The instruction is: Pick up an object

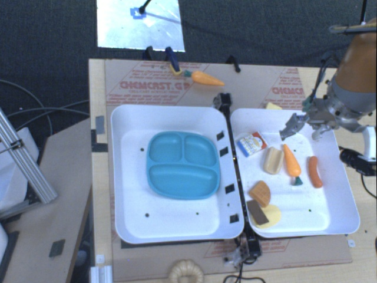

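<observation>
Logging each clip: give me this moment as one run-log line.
end effector: open, over right white bin, nothing held | nearest: orange toy carrot | blue divided plate: left bin | pick: not done

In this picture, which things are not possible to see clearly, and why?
- Gripper, camera view: blurred and small, so whether it grips anything is unreadable.
- Label on the small packet: too small to read.
- Yellow piece at the right bin's far rim: mostly hidden by that rim.
- Arm's upper part: cut off by the right edge.
</observation>
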`<state>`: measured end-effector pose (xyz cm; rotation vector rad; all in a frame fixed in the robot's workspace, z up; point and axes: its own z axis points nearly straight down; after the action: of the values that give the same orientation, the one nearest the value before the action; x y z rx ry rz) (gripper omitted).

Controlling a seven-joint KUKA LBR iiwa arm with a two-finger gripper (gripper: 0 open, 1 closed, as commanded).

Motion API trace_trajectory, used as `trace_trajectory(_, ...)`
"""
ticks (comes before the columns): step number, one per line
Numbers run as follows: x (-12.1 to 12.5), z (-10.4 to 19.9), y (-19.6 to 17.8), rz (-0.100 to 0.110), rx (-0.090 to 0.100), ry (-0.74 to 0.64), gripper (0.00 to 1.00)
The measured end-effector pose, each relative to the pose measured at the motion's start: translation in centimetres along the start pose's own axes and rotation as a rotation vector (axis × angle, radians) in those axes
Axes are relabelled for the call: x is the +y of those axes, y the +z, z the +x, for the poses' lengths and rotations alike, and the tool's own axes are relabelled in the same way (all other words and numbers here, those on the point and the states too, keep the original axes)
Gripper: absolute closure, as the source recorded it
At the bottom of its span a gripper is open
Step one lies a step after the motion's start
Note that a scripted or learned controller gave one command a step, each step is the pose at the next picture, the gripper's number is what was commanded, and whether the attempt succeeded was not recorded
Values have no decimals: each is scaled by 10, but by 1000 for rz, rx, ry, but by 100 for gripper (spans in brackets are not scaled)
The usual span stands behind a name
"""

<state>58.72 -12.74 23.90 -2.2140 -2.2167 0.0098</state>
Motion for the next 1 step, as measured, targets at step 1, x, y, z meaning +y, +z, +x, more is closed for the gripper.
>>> trace_trajectory(1, 2, 0, -7, -12, -2, -2, 0)
